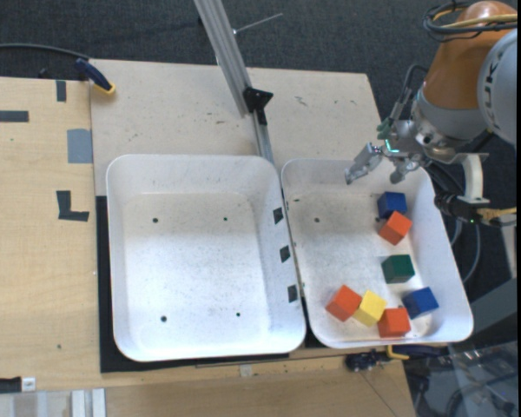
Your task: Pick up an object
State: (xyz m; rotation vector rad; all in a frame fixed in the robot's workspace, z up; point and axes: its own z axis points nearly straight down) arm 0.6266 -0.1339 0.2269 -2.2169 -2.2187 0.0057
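Note:
Several small blocks lie in the right bin (pixel 330 241). A blue block (pixel 392 203) and an orange block (pixel 396 227) sit together near the far right wall. A dark green block (pixel 398 268) lies below them. Along the near edge are an orange block (pixel 343 303), a yellow block (pixel 371 307), another orange block (pixel 393 321) and a blue block (pixel 420 301). My gripper (pixel 381 168) hangs over the bin's far right corner, above and just behind the upper blue block. Its fingers are spread open with nothing between them.
The left bin (pixel 195 250) stands beside the right one, its walls meeting in the middle. A slanted metal pole (pixel 230 55) rises from the bench behind the bins. The arm's orange band (pixel 464 46) is at the upper right.

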